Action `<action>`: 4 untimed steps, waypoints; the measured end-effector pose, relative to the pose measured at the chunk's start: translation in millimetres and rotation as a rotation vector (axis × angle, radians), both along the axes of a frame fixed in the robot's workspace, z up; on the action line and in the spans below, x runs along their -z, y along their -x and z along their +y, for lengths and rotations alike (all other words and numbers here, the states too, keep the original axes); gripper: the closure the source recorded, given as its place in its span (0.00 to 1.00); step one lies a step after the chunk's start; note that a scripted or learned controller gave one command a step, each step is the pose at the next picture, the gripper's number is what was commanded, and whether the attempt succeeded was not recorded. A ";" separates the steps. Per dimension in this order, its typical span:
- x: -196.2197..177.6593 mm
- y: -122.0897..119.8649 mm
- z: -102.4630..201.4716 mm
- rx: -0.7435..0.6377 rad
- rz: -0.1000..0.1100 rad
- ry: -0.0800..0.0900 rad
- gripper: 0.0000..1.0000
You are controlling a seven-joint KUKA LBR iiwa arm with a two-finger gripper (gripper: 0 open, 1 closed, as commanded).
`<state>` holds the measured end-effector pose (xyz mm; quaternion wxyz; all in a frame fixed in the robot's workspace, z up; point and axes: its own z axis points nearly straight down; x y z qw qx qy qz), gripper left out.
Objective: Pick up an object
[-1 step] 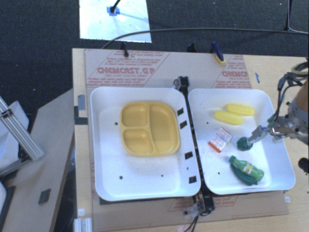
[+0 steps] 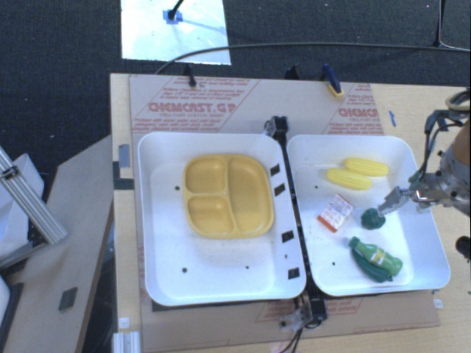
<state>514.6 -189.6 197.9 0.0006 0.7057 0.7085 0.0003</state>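
Four objects in right bin [image 2: 419,164] — two yellow corn cobs [image 2: 358,172], snack packet [image 2: 335,212], green bottle [image 2: 375,259]. Gripper [image 2: 390,201] low beside small green piece [image 2: 373,218], approach step. Jaws' opening: cannot tell. Next: centre over piece, close.

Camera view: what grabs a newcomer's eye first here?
Probably the yellow divided plate sitting alone in the left bin, big and bright against the white. Next, the right bin with its cluster: two yellow corn cobs near the back, a small red-and-white packet, a dark green lump and a green bottle at the front. The gripper reaches in from the right, just above the green lump.
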 end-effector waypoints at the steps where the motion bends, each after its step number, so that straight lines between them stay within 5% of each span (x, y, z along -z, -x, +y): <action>1: 56.1 0.4 10.4 0.001 0.004 -0.002 0.00; 2: 108.3 0.4 10.9 0.003 0.004 -0.002 0.00; 3: 94.7 -1.1 10.2 0.002 -0.002 0.001 1.00; 4: 50.4 0.9 14.0 0.000 -0.003 0.001 1.00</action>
